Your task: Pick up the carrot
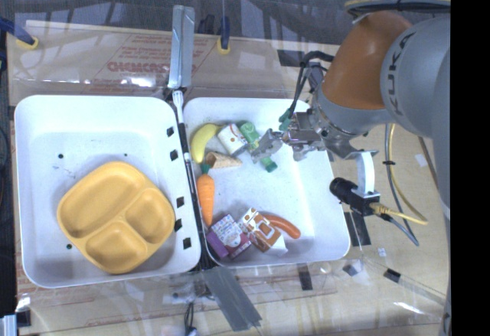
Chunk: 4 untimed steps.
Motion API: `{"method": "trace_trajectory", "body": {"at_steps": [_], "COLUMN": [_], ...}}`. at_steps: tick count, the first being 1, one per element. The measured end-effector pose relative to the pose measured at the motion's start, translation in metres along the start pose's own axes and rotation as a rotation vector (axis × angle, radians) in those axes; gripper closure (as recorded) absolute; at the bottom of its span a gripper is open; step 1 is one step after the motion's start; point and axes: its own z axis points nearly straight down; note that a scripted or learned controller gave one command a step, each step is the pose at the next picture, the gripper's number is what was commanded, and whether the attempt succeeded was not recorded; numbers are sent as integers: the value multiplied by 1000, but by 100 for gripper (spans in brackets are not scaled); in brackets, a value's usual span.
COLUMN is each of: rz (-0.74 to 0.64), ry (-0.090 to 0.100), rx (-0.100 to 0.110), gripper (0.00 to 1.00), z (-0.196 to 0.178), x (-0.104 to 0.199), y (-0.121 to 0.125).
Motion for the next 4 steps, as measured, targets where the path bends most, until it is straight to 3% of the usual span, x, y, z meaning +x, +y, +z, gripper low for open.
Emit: {"method": "trace_trajectory", "body": {"at_steps": [1, 2, 3, 4], "rz": [-43, -122, 139, 136], "ry": [-2, 0, -1, -1], "rx": [0, -1, -3, 2], "gripper": [0, 0, 0, 100], "z": [42, 142, 41, 34], "x": [95, 31, 97, 97], "y": [7, -58, -66, -65]}}
